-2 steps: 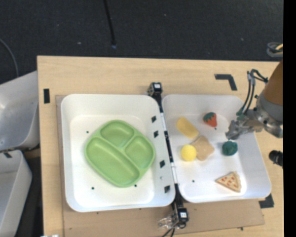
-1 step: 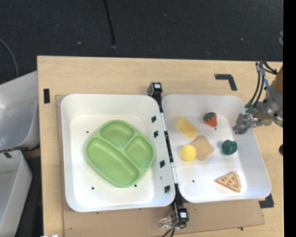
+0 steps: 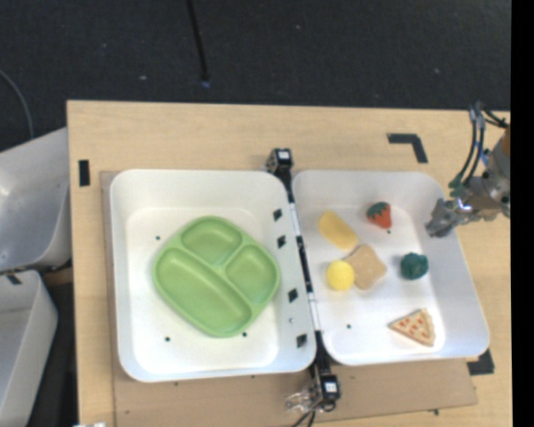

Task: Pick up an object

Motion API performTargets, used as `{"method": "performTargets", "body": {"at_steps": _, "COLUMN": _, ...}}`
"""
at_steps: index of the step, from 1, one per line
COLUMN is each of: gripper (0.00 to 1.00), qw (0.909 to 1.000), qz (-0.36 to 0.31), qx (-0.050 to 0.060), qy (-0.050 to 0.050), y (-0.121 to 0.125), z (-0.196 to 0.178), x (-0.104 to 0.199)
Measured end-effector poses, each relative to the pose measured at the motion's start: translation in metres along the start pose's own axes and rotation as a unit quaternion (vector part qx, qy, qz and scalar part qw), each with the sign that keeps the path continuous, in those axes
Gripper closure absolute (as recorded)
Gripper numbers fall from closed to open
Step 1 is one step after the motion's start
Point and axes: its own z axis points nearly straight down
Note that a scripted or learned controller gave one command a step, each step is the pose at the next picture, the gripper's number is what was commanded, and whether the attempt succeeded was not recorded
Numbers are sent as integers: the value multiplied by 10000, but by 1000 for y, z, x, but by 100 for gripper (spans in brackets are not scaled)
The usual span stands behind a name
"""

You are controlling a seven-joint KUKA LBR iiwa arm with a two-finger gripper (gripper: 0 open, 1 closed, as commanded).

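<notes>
Bench (image 3: 187, 136): pale wood, carrying two shallow white bins side by side.
Left bin (image 3: 125, 238): holds a green divided plate (image 3: 215, 275) with three compartments, lying flat near the middle.
Right bin (image 3: 454, 310): holds six small toy foods, all apart from the end effector.
Yellow oblong piece (image 3: 338, 230): upper left of the right bin.
Red strawberry (image 3: 379, 213): near the bin's far wall, to the right of the yellow oblong.
Yellow ball (image 3: 340, 276): touching the left edge of a tan bread slice (image 3: 368, 266).
Dark green lump (image 3: 414, 266): right of the bread, alone.
Pizza slice (image 3: 415, 327): near corner of the right bin.
End effector (image 3: 443, 218): at the right bin's right rim, above the green lump; I cannot tell its state, and nothing shows in its grip.
</notes>
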Motion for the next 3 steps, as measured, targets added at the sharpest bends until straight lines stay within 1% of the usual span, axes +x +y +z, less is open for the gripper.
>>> {"method": "performTargets", "body": {"at_steps": 1, "gripper": 100, "qw": 10000, "qz": -11, "qx": 15, "qy": 9, "y": -2, "z": 10, "x": 48}}
{"method": "performTargets", "body": {"at_steps": 3, "gripper": 100, "qw": 10000, "qz": -17, "qx": 17, "qy": 16, "y": 0, "z": 26, "x": 160}}
